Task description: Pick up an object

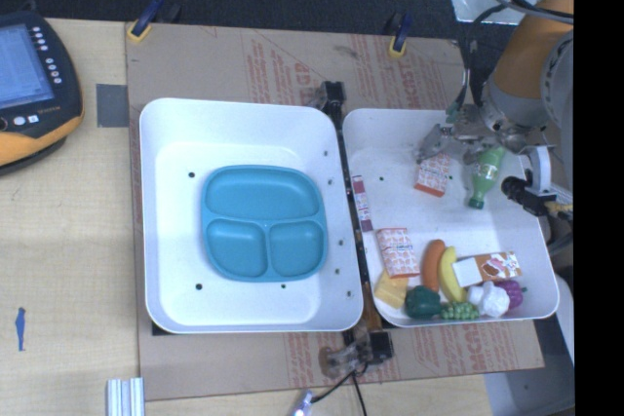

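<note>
Green bottle (483, 176), seemingly tilted, right bin (390, 127)

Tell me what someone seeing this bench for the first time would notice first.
Probably the blue divided plate, lying alone in the middle of the left bin. Next comes the colourful clutter of toy food along the near edge of the right bin, including a banana and a carrot. At that bin's far right side, the gripper hangs beside a green bottle.

Two bins side by side on bench. Left bin (166, 209) holds divided tray (263, 221) at centre. Right bin (385, 136): packet (434, 175) and bottle (483, 176) at rear, toy foods (448, 283) clustered along front edge. Handheld pendant (29, 83) far left.
</note>
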Robot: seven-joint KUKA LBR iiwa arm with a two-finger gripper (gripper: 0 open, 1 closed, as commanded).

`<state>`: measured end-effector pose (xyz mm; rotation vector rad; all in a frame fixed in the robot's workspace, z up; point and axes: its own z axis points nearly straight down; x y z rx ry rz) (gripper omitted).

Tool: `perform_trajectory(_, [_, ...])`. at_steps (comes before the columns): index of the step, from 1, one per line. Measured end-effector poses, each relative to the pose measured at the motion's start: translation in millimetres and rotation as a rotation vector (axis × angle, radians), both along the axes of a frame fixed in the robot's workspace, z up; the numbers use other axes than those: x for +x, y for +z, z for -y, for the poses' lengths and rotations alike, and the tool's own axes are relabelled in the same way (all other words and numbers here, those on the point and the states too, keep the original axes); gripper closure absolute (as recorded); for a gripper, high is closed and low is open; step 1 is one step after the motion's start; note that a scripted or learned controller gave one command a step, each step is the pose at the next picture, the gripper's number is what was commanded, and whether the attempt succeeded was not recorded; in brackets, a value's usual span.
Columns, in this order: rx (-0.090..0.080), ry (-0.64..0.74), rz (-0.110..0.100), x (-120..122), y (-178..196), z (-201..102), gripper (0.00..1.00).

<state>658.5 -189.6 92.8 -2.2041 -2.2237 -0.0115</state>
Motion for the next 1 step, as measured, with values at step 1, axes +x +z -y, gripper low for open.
perform_trajectory(1, [0.006, 0.002, 0.0, 1.0, 0.2, 2.1, 0.0])
